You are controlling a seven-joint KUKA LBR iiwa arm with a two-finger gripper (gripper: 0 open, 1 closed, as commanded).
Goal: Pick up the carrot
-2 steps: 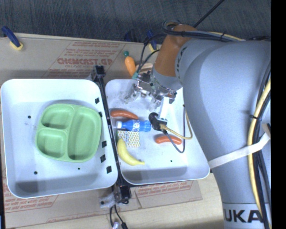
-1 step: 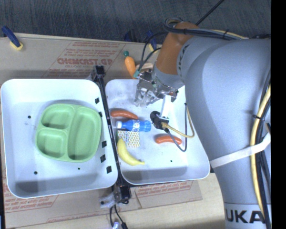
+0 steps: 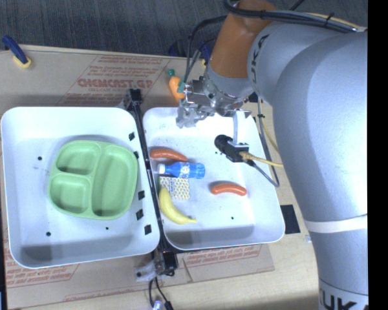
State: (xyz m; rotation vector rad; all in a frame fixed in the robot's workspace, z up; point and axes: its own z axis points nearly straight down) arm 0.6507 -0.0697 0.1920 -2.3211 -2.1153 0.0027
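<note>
Orange with a small green top, the carrot (image 3: 174,87) sits at the far edge of the right bin (image 3: 265,228), just past its white rim and by the brown cardboard (image 3: 103,76). I cannot tell if it lies on the cardboard or is lifted a little. The gripper (image 3: 191,116) hangs just beside the carrot, low over the far corner of the right bin. The carrot looks to be next to the gripper, not inside it, so I do not think the gripper has hold of it. The tip of the gripper is small and shiny, and I cannot tell how far open it is. Other things lie in the right bin, nearer to us: a sausage (image 3: 168,154), a blue bottle (image 3: 182,170), a yellow banana (image 3: 172,208), a little checked pad (image 3: 179,188) and a second sausage (image 3: 227,188). All of them are well apart from the carrot. The left bin (image 3: 19,192) has a green plate (image 3: 94,179) in it. I think the job is only partly done. The arm is close to the right thing, but the grab and the lift are not yet done. The gripper needs to get around the carrot, close on it and then bring it up.
</note>
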